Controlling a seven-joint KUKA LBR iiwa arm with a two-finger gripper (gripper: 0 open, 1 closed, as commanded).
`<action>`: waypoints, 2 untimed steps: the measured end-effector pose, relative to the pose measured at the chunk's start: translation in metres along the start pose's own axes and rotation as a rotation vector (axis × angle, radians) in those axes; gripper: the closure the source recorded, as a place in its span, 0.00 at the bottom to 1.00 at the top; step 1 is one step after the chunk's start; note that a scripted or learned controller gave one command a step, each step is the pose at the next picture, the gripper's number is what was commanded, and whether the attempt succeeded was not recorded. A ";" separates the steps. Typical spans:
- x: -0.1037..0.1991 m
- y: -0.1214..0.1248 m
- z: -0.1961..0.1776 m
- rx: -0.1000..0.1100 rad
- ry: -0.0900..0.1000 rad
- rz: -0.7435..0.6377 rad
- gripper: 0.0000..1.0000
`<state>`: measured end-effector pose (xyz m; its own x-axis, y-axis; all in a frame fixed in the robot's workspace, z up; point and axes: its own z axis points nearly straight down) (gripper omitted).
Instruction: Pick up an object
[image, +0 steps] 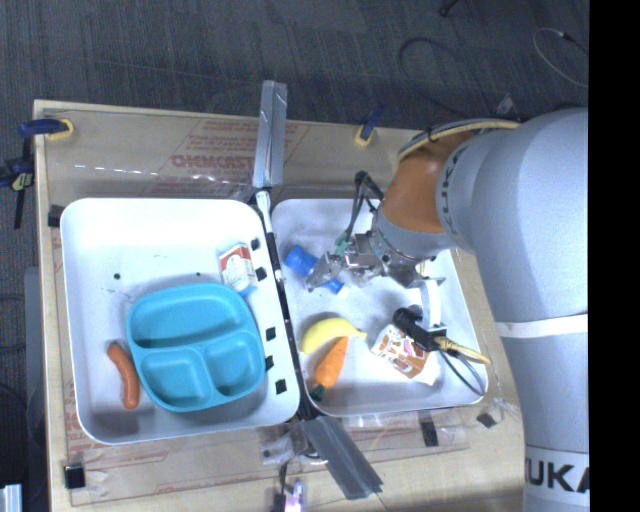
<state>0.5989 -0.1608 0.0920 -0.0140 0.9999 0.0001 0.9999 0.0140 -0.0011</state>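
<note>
My gripper (324, 273) is low in the right bin (455, 385), at its far left part. It sits right against a small blue object (298, 262), with a bit of blue also showing just below it. A yellow banana (328, 331) and an orange carrot (331, 362) lie near the bin's front left. To their right lies a white and orange snack packet (402, 352). The grey arm with its orange band (415, 195) reaches in from the right and hides the bin's far right corner.
The left bin (90, 235) holds a blue compartment plate (195, 345), a reddish sausage (125, 375) at its left, and a small red and white carton (236, 266) by the divider. A metal rail (268, 140) runs between the bins.
</note>
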 end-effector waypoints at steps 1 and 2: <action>0.009 0.019 -0.091 -0.001 -0.001 -0.083 0.00; 0.007 0.022 0.001 0.002 0.000 -0.172 0.00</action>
<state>0.6209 -0.1535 0.0911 -0.1848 0.9828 0.0008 0.9828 0.1848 -0.0035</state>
